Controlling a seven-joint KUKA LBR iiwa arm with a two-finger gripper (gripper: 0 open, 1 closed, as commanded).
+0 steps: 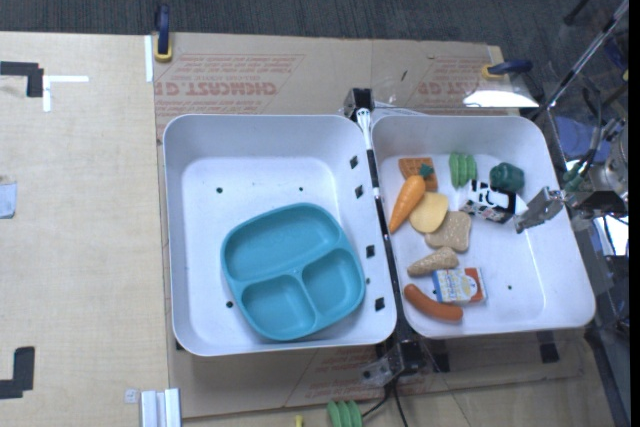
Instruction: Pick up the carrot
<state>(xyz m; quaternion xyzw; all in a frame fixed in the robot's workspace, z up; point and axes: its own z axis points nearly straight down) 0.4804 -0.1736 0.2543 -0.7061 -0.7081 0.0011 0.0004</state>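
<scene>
The carrot (406, 202) is orange with a small green top and lies slanted in the left part of the right bin (530, 290), close to the divider. It touches an orange cracker (417, 167) above it and a yellow round piece (431, 212) to its right. My gripper (540, 209) shows as a grey metal piece at the bin's right wall, well to the right of the carrot and apart from it. Nothing is seen held in it.
Around the carrot lie green beans (462, 168), a dark green broccoli (507, 177), a black-and-white toy (490, 202), a tan bread piece (453, 233), a small carton (460, 285) and a red sausage (433, 303). The left bin (200, 155) holds a blue divided plate (292, 271).
</scene>
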